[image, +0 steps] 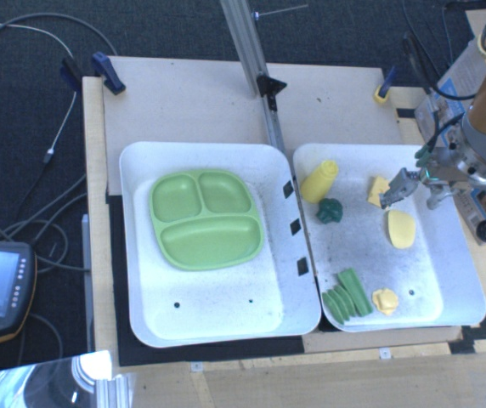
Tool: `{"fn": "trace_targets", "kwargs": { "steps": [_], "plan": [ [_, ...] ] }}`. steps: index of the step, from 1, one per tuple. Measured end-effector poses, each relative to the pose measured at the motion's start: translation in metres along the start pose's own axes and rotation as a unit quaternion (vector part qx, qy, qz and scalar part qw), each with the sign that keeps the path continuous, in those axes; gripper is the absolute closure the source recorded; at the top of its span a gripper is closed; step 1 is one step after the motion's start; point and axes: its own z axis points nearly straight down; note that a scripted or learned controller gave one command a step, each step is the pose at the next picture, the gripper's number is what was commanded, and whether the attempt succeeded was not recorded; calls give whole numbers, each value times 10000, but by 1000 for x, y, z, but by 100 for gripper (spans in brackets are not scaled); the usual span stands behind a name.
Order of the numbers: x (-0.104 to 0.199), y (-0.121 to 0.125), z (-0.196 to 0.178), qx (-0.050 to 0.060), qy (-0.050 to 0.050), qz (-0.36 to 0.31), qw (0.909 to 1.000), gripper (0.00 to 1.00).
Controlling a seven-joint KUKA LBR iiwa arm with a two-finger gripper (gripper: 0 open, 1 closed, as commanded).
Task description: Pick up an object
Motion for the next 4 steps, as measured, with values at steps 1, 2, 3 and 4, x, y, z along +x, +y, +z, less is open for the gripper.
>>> {"fn": "trace_targets", "kwargs": {
  "steps": [1, 2, 3, 4],
  "plan": [
    [0, 0, 0, -2, -1, 1, 10000, 0],
    [-7, -2, 60, 31, 2, 9, 10000, 0],
    [-10, -5, 103, 25, 4, 7, 10000, 0],
    [-9, -6, 154, 24, 4, 4, 10000, 0]
  ]
}}
